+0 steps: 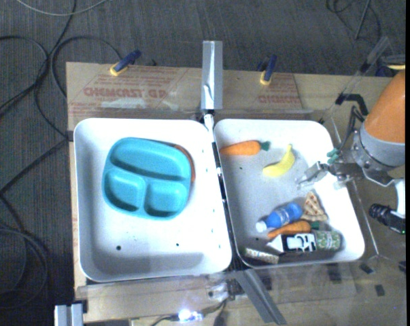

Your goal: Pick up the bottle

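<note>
A small clear bottle [281, 217] with a blue label and a white cap lies on its side in the right bin [249, 182], near the front, with its cap toward the left. My gripper [320, 166] hangs over the bin's right rim, up and to the right of the bottle and well apart from it. Its fingers stand open with nothing between them.
Touching the bottle's front side is an orange carrot [291, 228]. A dark-labelled item with a green end [315, 242] and a waffle-patterned piece [315, 208] lie close by. A second carrot [243, 148] and a banana [280, 163] lie at the back. The left bin [96, 236] holds a blue divided tray [148, 176].
</note>
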